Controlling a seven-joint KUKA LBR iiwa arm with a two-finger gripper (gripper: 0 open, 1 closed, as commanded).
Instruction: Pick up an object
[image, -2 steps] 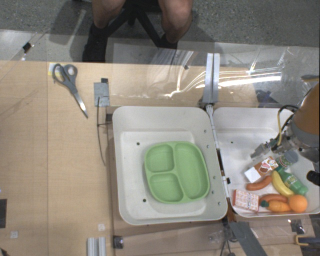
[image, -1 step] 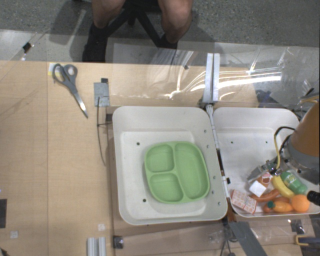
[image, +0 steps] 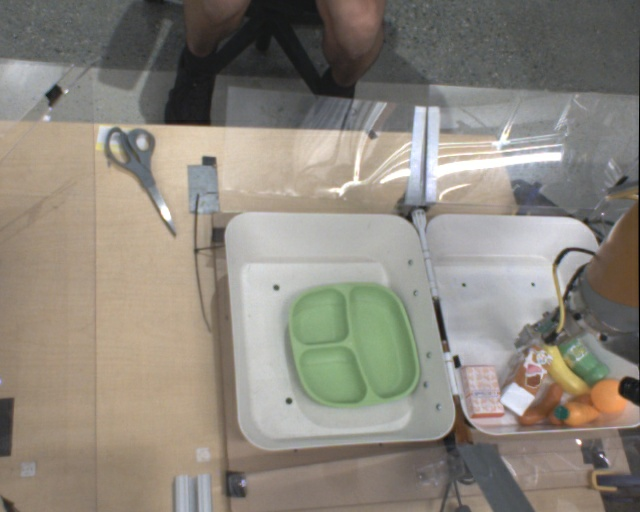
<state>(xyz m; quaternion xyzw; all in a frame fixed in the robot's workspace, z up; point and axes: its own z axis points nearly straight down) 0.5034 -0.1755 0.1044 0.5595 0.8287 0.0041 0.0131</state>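
Here, the arm (image: 612, 275) hangs over the right bin (image: 480, 265); whether it is spread or pinching cannot be told. Toy food (image: 565, 385) crowds that bin's near right corner. Best practice: target one isolated piece, descending vertically.

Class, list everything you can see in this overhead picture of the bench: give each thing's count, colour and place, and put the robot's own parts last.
Bins: two, white, side by side on the bench.
Divided plate: one, light green, three compartments, lying in the left bin.
Pile of toy food: several pieces, orange, yellow, green and white, near corner of the right bin; exact count unclear.
Small box: one, pink and white, in the right bin beside the pile.
Scissors: one pair, grey, on the bench at far left.
Small metal plate: one, grey, beside the scissors.
Robot arm: one, orange band and grey, over the right bin at the right edge.
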